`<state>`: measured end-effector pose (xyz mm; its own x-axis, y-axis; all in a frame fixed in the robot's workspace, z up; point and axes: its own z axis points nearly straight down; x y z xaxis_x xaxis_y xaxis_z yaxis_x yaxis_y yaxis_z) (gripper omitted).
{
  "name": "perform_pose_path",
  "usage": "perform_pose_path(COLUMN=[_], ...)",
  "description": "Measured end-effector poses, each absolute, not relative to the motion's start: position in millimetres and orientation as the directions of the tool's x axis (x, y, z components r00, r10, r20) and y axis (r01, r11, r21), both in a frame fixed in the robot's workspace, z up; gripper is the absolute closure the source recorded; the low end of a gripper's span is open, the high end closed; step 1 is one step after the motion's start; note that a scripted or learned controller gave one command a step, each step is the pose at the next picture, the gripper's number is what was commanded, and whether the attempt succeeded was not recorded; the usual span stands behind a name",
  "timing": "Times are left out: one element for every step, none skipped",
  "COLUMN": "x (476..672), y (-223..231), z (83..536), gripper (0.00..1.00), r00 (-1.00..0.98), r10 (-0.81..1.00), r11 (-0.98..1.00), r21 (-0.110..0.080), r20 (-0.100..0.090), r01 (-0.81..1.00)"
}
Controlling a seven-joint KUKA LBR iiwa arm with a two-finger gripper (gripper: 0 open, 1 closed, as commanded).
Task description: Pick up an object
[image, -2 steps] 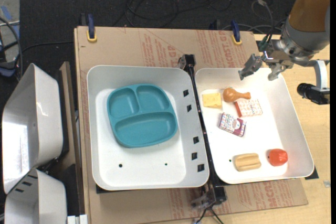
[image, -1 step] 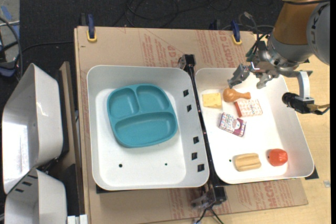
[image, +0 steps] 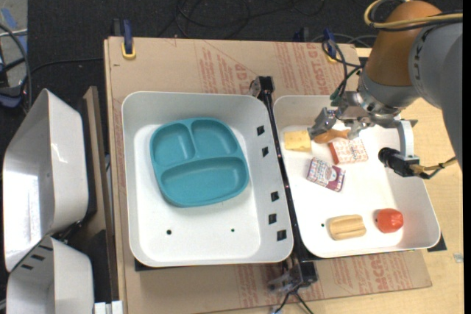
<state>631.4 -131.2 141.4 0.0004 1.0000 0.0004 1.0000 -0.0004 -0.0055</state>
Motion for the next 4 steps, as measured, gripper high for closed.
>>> perform_pose_path(x=[634.3, 633.7, 631.0, 632.9], y=[-131.3, -130.9, -125.6, -118.5], z=[108.0, 115.3, 160.7, 206.3], gripper=[0.0, 1.0, 1.0, 1.0], r00=[0.001, 0.0, -0.003, -0.004], r10=[1.0, 1.0, 1.0, 1.0], r11=[-0.001, 0.0, 0.003, 0.004], r21=[0.009, 0.007, 0.005, 0.006], r20=[-0.001, -0.001, -0.001, -0.001], r01=[1.0, 1.0, 1.0, 1.0])
